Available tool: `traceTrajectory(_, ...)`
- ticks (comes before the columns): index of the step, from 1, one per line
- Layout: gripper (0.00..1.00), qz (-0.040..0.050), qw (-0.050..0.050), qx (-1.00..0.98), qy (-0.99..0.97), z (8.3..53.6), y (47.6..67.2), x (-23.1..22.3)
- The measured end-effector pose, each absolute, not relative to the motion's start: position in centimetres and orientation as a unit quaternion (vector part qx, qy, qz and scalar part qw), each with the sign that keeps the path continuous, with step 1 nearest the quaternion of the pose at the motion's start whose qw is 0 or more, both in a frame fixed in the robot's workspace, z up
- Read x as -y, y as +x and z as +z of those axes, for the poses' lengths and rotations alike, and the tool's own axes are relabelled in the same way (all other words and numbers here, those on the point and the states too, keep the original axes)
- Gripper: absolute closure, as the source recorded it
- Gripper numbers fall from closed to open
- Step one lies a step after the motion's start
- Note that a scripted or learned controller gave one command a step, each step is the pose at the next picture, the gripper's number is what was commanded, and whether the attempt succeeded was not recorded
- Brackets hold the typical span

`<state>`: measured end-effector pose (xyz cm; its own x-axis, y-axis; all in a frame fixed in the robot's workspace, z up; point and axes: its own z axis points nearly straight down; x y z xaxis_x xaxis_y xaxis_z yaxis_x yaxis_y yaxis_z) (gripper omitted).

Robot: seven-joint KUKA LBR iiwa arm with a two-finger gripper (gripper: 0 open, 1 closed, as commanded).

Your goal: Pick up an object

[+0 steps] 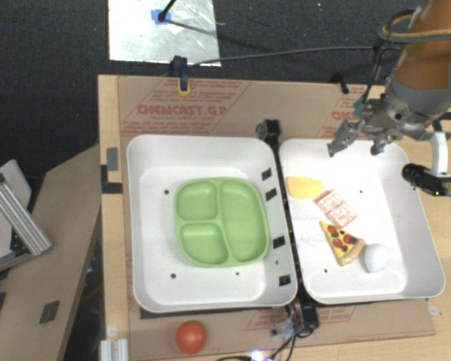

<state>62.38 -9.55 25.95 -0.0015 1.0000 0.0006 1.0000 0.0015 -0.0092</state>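
Observation:
The right bin (413, 224) holds a yellow flat piece (304, 187), a small pink patterned packet (336, 208), a toy pizza slice (342, 243) and a white ball (375, 257). My gripper (358, 140) hangs over the bin's far edge, above and to the right of the yellow piece. Its two fingers are spread apart, with nothing between them. A green divided plate (221, 221) lies in the left bin (150, 201).
An orange ball (191, 336) rests on the bench in front of the left bin. A black clip row (274, 194) runs between the bins. A shiny sheet (162, 21) lies behind the bench on dark cloth.

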Motion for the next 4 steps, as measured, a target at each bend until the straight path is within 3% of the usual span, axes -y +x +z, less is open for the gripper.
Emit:
traceTrajectory(1, 0.00, -0.0003, -0.001, 0.708, -0.706, 26.6, 62.6, 9.5)
traceTrajectory(4, 0.00, 0.0007, 0.001, 0.708, -0.707, 9.9, 62.3, 8.8)
